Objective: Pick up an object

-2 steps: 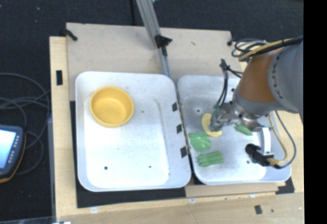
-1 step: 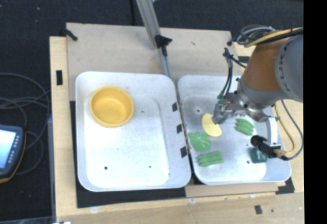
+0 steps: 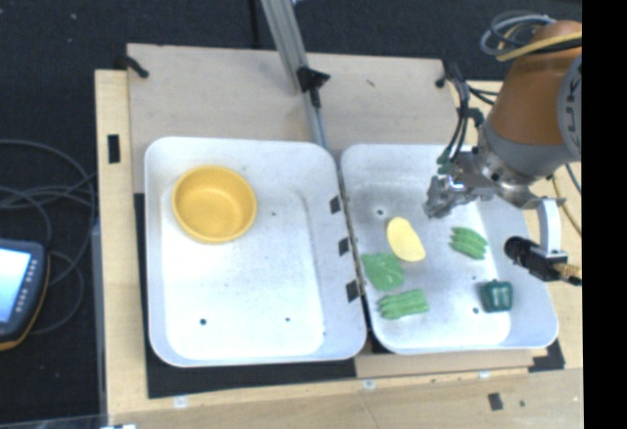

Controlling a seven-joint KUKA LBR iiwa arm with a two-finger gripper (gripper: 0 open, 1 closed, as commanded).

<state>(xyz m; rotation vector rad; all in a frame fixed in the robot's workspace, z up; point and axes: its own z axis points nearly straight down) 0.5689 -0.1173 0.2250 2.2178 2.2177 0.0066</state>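
Jaws of the grey two-finger gripper (image 3: pixel 443 197) are seen over the right white bin (image 3: pixel 392 167), too small and dark for their spread to be told. Nearby lie a pale yellow oval piece (image 3: pixel 405 240) and a ridged green piece (image 3: pixel 469 242); the orange-banded arm (image 3: pixel 534 114) is cut off at the frame's right.
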